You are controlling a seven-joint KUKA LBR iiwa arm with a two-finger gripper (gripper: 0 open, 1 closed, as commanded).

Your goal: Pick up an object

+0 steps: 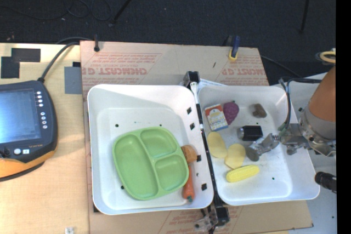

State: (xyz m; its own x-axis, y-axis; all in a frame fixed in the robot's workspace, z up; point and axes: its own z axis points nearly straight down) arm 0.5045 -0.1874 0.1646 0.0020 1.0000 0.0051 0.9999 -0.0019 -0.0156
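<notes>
Lowest in the camera view, at the near edge of the left shallow white plastic bin [104,118], an orange carrot-shaped toy [189,172] lies just beside the right rim of a light green three-compartment plastic tray [151,161], which rests on that bin's floor. Right of the tray, across the divider, sits the second shallow white plastic bin [274,189]. Nearest the tray in it come two pale yellow rounded pieces [226,150], with a bright yellow banana-shaped toy [242,173] just below them. Farther from the tray lie a small red-and-white printed carton [216,117], a purple rounded toy [231,112] touching it, a small black block [252,132] and a brown lump [259,111]. The grey metal tool [258,149] reaches in from the far side, its tip low between the black block and the yellow pieces; whether its jaws are wide or narrow I cannot tell, and nothing visibly sits between them
</notes>
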